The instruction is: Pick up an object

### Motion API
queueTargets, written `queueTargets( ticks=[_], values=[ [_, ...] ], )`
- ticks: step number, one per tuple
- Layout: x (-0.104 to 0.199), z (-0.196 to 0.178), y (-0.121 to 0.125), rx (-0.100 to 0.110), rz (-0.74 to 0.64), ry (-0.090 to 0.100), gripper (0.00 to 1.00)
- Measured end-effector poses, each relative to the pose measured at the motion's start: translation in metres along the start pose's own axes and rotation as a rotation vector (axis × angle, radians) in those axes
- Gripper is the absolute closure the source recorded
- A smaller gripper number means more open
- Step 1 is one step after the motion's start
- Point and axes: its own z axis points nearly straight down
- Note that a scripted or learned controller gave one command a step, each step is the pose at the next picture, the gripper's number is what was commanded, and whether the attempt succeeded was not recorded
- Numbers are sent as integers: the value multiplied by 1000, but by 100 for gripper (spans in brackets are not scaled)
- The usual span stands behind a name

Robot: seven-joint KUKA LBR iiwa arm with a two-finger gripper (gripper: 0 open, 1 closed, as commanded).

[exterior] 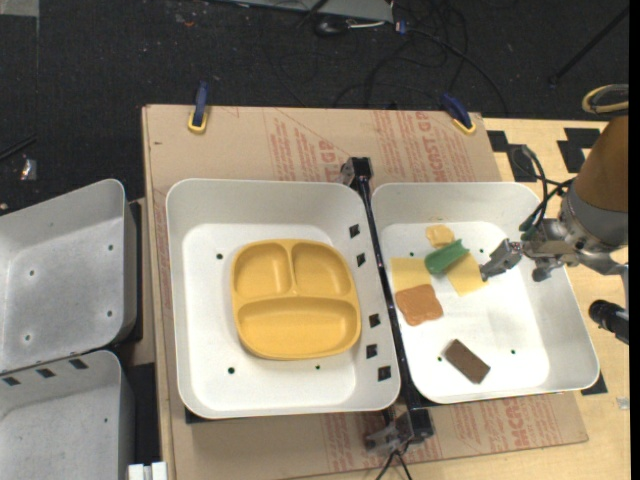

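The right bin [560,368] holds several small objects: a green piece [446,258], a small orange-yellow piece [439,234], two pale yellow slabs [406,272] [466,277], an orange-brown slab [419,304] and a dark brown block [466,360]. My gripper [502,259] comes in from the right, low over the bin, just right of the green piece and the right-hand yellow slab. Nothing is seen between its fingers.
The left bin [190,268] holds a yellow divided tray [296,299]. A black divider [375,278] runs between the bins. Grey metal panels [60,268] lie off the bench to the left. Bare white floor lies in the right bin's lower middle.
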Motion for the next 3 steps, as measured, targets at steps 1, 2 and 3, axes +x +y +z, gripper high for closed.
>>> queueTargets(
  ticks=[1,2,3],
  values=[
    [-1,63,-4,0,-1,0,0],
    [-2,49,-3,-6,-1,-1,100],
    [-2,3,-11,-8,0,-3,100]
  ],
)
